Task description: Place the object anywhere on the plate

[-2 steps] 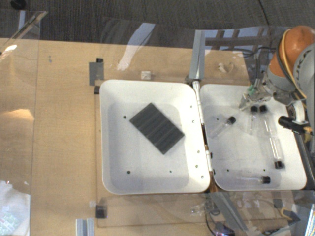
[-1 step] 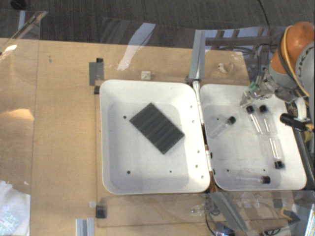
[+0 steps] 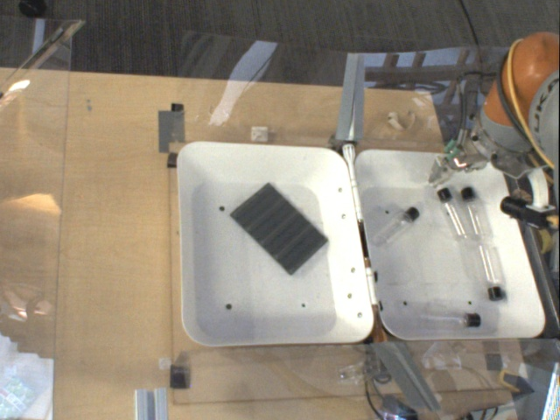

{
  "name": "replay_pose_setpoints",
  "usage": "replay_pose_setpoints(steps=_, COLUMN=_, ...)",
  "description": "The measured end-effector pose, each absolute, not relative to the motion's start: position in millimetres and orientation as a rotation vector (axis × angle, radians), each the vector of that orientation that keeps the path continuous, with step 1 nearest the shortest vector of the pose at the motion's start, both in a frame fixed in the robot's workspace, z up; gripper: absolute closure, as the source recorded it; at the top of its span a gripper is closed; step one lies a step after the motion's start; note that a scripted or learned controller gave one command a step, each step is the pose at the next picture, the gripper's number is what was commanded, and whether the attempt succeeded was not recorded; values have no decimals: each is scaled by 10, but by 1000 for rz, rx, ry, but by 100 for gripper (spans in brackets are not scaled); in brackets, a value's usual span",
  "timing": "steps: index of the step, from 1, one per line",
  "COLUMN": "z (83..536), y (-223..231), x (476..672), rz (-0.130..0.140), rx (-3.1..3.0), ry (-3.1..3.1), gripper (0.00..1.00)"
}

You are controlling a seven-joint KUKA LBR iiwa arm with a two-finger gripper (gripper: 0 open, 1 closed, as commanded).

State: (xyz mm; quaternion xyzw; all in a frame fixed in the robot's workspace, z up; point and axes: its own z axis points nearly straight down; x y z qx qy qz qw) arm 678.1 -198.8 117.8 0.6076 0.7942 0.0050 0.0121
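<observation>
Several clear plastic tubes with black caps lie scattered in the right shallow white bin (image 3: 525, 326): one tilted near its left middle (image 3: 398, 221), two lying side by side toward the upper right (image 3: 456, 213) (image 3: 472, 208), one further down the right side (image 3: 490, 274), and one along the bottom edge (image 3: 451, 313). The dark grey ribbed rectangular plate (image 3: 278, 227) rests flat and turned diagonally in the middle of the left shallow white bin (image 3: 197, 313), well apart from the tubes. The end effector (image 3: 453, 157) hangs over the right bin's upper right corner, just above the paired tubes; whether it is spread or pressed together cannot be told. Both bins sit touching on the wooden bench (image 3: 96, 234).
</observation>
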Motion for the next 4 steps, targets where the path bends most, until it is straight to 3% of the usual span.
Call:
replay_pose_setpoints(steps=1, z=1150, y=-1938, x=6759, rz=14, rx=1902, ry=2495, gripper=0)
replay_pose_setpoints(steps=2, z=1275, y=-1925, x=6781, rz=17, rx=1892, ry=2494, gripper=100)
replay_pose_setpoints(steps=3, z=1403, y=-1913, x=6803, rz=20, rx=1881, ry=2492, gripper=100)
replay_pose_setpoints(steps=4, z=1400, y=-1909, x=6800, rz=20, rx=1882, ry=2494, gripper=0)
